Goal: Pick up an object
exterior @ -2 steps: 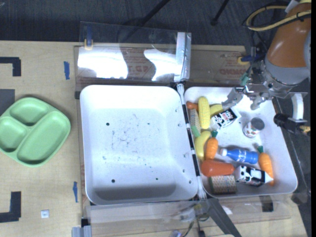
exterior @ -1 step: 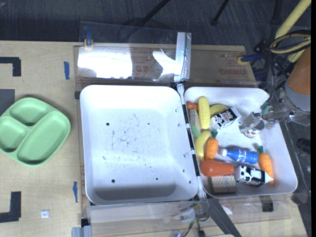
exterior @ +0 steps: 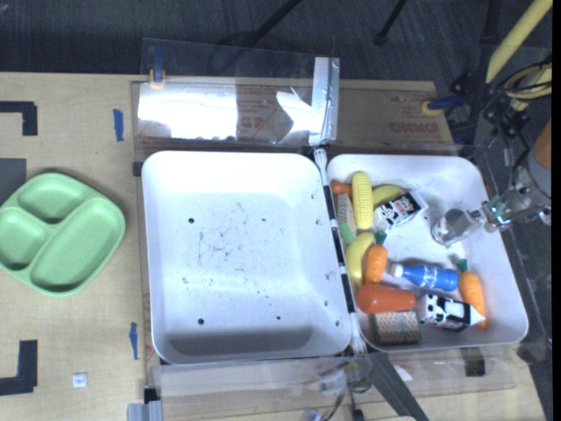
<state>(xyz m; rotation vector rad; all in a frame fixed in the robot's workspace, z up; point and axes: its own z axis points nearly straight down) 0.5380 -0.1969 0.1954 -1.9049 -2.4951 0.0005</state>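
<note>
Toys (exterior: pixel 412 279) crowd right bin (exterior: pixel 504 336); no writing legible.

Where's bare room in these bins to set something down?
The left bin has a bare floor from wall to wall. In the right bin, the corn, carrots and blue bottle crowd the floor; a bare patch remains at its far right corner beside the gripper.

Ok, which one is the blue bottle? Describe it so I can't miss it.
Look in the right-hand bin, the one crowded with toys. Near its middle the blue bottle lies on its side, white cap end beside an orange carrot. It is the one blue item among yellow, orange and black-and-white neighbours.
</note>
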